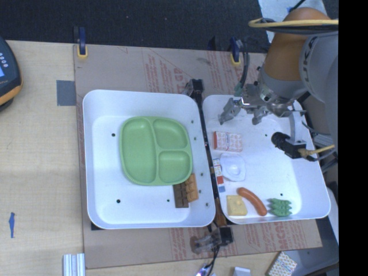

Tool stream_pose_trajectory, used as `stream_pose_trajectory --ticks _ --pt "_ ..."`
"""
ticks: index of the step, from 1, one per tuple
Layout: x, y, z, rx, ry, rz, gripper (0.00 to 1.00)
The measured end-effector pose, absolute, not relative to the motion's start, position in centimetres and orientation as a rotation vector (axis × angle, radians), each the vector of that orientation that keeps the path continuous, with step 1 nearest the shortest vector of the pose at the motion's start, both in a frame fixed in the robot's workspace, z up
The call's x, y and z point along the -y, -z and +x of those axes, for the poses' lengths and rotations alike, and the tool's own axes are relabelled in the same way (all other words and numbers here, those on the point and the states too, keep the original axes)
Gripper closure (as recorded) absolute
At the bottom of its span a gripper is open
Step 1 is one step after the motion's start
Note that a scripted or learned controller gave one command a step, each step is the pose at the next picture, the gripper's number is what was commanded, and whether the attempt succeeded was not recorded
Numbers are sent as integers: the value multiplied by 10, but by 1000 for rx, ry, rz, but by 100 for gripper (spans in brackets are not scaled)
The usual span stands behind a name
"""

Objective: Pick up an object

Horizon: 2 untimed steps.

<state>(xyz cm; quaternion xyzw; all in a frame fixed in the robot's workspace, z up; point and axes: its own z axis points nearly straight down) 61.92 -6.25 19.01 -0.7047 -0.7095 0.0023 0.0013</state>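
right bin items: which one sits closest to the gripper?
The red-and-white packet. It lies highest in the right bin, just below the gripper. The clear cup, sausage, yellow block and green toy all sit farther down.

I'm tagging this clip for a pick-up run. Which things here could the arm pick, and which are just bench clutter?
Pickable, in the right bin: sausage, yellow block, green toy, white packet, clear lid. In the left bin: green divided plate, brown block.

Clutter: blue clamps, grey tape patch, the device at the left edge.
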Motion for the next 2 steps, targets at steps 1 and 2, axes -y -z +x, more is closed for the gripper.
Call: stream_pose_trajectory --ticks 1,2 --pt "95 -101 584 2218 -12 -2214 0" --pt "131 -96 656 2232 7 -2215 0"
